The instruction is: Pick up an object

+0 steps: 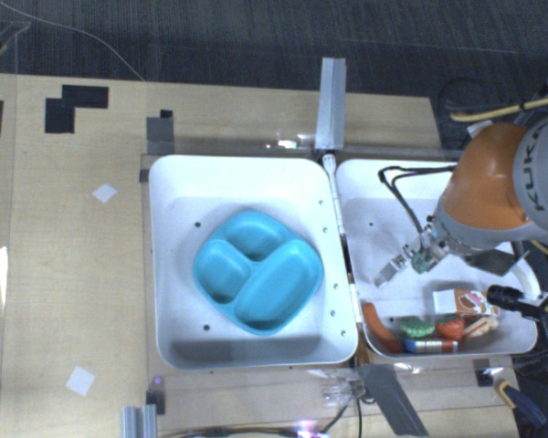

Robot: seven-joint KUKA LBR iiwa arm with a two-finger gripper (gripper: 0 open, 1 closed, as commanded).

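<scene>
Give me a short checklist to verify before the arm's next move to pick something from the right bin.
1. Gripper above the right bin: ok.
2. Nothing between its fingers: ok.
3. Fingers apart: ok.
4. Objects present, the pile at the bin's near edge: ok.
5. Gripper directly over the pile: not ok, it hangs over bare floor.
6. Blue divided dish out of the way, in the left bin: ok.
</scene>
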